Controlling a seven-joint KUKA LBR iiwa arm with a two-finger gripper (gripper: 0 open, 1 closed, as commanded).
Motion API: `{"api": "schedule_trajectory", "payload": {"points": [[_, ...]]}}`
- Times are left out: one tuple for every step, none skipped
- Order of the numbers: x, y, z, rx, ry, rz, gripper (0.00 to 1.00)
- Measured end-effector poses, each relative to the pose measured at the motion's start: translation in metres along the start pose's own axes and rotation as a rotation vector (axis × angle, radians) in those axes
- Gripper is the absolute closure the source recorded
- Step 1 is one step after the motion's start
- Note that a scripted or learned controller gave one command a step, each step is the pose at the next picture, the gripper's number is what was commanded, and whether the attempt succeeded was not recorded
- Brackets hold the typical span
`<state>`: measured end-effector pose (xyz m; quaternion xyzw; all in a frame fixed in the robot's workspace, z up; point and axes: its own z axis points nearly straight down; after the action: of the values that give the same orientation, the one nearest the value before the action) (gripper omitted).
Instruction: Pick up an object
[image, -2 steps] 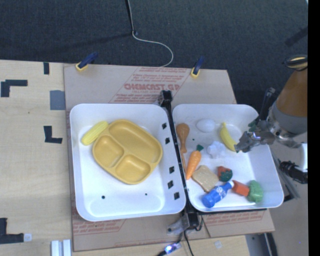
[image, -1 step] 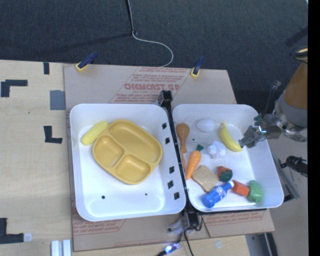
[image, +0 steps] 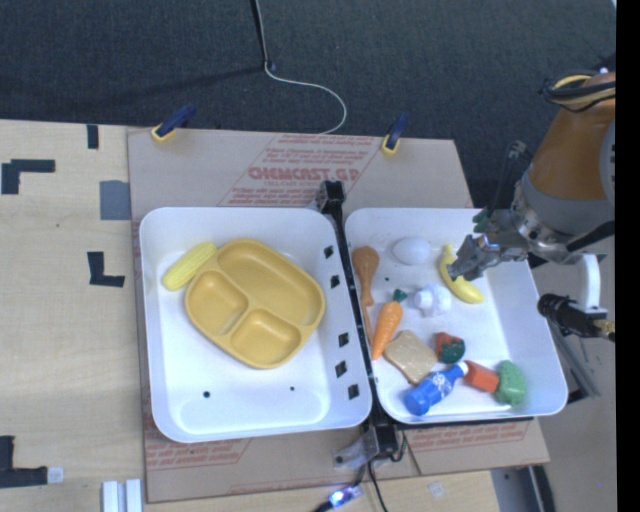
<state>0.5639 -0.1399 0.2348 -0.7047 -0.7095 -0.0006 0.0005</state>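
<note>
In the right bin (image: 540, 330), toward the upper right of the frame: the gripper (image: 468, 262) hangs low over the toys, with the arm reaching in from the frame's right.
Nearest thing: a yellow banana (image: 462, 286), directly under and just below-left of the fingertips, touching or nearly so; I cannot tell which.
Banana's long axis: roughly top to bottom of the frame, curving slightly, its upper part hidden by the gripper.
Fingers: dark and seen end-on against the banana; I cannot tell how far apart they stand, nor whether anything sits between them.
Other candidates: a white egg (image: 410, 249) to the left, a carrot (image: 386, 327) lower left, a blue bottle (image: 434, 391) near the bottom edge, all farther off.
Judgement: the banana looks like the target; a short descent would likely do, with the fingers straddling its narrow width.
Left bin: a yellow tray (image: 255, 301) and corn cob (image: 189, 265), well apart from the gripper.
</note>
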Motion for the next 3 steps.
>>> {"api": "schedule_trajectory", "payload": {"points": [[0.042,0.021,0.007,0.002,-0.001,0.001,1.00],[0.084,0.034,0.005,0.001,-0.001,0.001,1.00],[0.128,0.057,0.010,0.001,-0.001,0.001,1.00]]}}
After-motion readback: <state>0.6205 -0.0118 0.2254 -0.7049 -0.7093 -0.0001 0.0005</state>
